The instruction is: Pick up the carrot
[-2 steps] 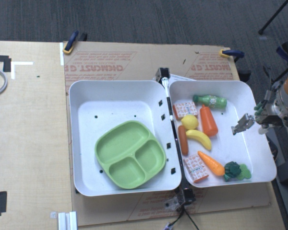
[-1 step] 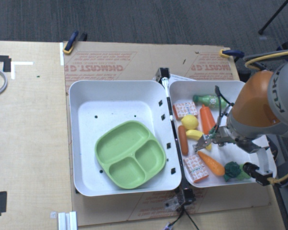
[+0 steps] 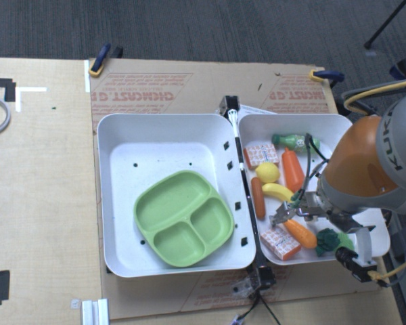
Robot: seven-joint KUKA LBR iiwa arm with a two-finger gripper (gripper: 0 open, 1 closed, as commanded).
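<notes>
Your carrot [image 3: 292,170] lies in the right bin [image 3: 338,124], in the far half, its long axis running far-to-near with a slight lean to the right, just right of the lemon [image 3: 268,172] and the banana [image 3: 278,191]. Your gripper [image 3: 283,215] sits nearer to you than that, close beside a second, shorter orange piece [image 3: 300,232] near the broccoli [image 3: 329,241]. I cannot tell whether it is released or clenched. Judging from this, the carrot lies up and slightly right of the gripper, so you would need to go farther in.
</notes>
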